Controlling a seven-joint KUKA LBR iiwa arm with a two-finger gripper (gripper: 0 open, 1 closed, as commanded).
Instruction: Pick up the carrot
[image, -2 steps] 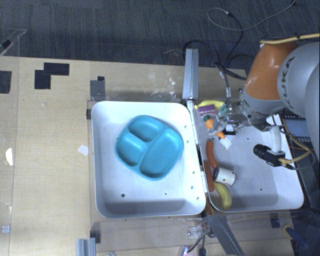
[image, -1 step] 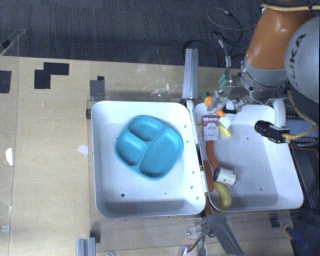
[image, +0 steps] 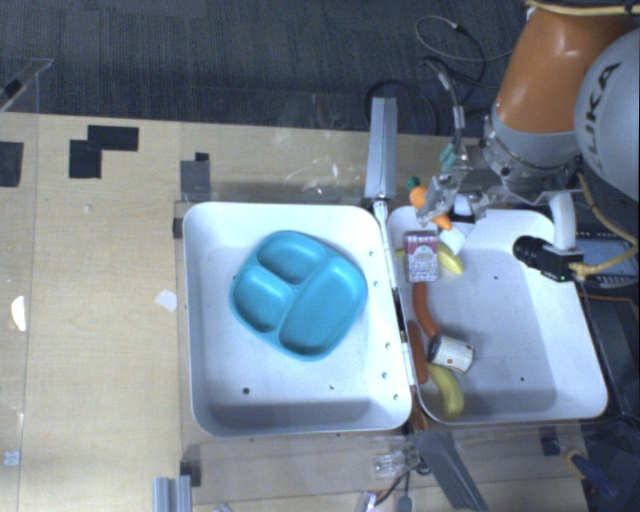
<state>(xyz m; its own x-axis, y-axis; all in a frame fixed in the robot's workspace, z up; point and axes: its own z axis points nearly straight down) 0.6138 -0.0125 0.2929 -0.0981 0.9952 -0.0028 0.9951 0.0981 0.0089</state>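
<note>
I am hovering my pincer (image: 440, 205) at the far left corner of the right bin (image: 520, 300); whether it is apart, I cannot tell. Something orange, perhaps the carrot (image: 417, 197), is sitting just left of it, so I am aiming there, descending slowly.

Pale wooden bench (image: 100, 300), two white bins (image: 210, 400) side by side

plate (image: 298, 292) in left bin (image: 205, 330)

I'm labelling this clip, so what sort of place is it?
Probably a robotics lab bench: two white bins side by side, toy food in the right one, loose cables behind, and a KUKA arm reaching in.
</note>
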